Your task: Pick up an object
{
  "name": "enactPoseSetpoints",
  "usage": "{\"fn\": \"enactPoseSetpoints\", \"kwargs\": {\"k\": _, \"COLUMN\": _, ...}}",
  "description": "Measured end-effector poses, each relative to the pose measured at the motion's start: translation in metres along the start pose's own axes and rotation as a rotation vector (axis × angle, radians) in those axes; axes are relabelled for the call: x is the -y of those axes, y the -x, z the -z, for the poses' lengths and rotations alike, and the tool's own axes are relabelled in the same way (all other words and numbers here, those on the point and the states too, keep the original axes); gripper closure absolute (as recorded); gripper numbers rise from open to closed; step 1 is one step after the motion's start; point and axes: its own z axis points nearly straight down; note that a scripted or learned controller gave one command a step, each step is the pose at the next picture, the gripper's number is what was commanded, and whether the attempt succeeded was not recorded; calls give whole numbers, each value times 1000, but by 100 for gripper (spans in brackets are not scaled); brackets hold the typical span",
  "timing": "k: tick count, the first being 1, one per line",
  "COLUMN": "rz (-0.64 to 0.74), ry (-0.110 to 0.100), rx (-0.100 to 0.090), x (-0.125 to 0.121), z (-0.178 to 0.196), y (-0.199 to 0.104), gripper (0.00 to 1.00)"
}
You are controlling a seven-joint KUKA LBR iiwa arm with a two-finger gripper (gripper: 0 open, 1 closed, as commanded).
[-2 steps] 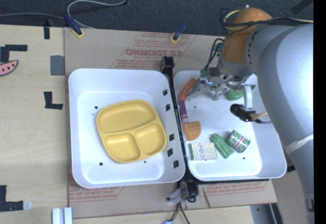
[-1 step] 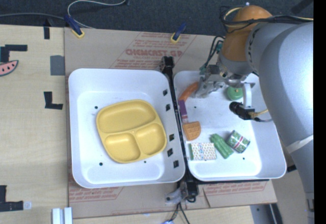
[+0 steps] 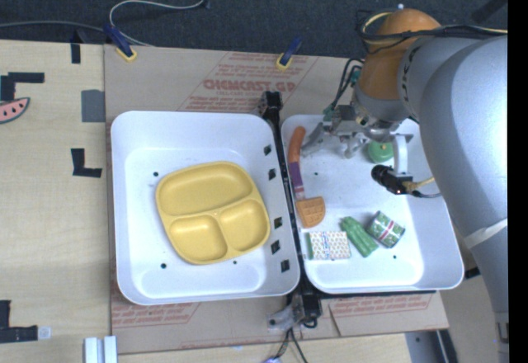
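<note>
Gripper: seen low over the right bin at its 12 o'clock end; finger state cannot be told (blurred hardware).
Objects: orange carrot at 10 o'clock, purple stick beneath it, waffle piece, patterned card, green tube, small can toward 6 o'clock.
Left bin: yellow divided plate is held centrally.

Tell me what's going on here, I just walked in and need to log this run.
A robot arm reaches in from the right over the right bin, its gripper near the back. Nothing is visibly held. That bin holds an orange stick, a purple strip, a cracker, a patterned packet, a green piece and a small can. A yellow divided plate sits in the left bin.
</note>
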Motion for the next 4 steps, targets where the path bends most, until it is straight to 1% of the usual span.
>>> {"fn": "enactPoseSetpoints", "kwargs": {"k": 1, "rz": -1, "ry": 6, "rx": 2, "x": 11, "z": -10, "y": -7, "gripper": 0}}
{"fn": "enactPoseSetpoints", "kwargs": {"k": 2, "rz": 0, "ry": 7, "rx": -1, "x": 11, "z": 0, "y": -9, "gripper": 100}}
{"fn": "enactPoseSetpoints", "kwargs": {"k": 3, "rz": 0, "ry": 7, "rx": 4, "x": 11, "z": 0, "y": -6, "gripper": 0}}
{"fn": "enactPoseSetpoints", "kwargs": {"k": 4, "rz": 0, "ry": 6, "rx": 1, "x": 11, "z": 10, "y": -8, "gripper": 100}}
